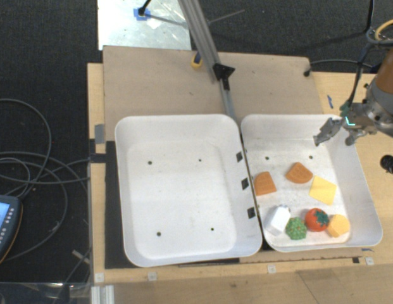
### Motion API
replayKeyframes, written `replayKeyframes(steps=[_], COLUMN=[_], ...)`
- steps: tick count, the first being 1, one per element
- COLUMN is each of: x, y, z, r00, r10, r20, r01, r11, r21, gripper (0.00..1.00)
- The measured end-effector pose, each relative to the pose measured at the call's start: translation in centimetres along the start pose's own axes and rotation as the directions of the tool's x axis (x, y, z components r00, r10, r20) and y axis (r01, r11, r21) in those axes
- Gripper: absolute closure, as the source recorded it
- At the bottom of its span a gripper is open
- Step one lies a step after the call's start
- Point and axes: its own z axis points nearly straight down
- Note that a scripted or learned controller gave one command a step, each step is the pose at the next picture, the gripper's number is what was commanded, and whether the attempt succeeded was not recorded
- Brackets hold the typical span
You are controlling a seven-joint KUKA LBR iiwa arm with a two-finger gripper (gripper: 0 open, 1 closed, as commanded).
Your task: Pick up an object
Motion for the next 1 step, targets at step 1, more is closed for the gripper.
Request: replayKeyframes(steps=[1], x=[0.01], y=[0.08], z=[-0.20], r00=[1.000], r10=[-0.002], r20=[0.002], r01=[0.002], r11=[1.000], r21=[-0.003], gripper=[0.00])
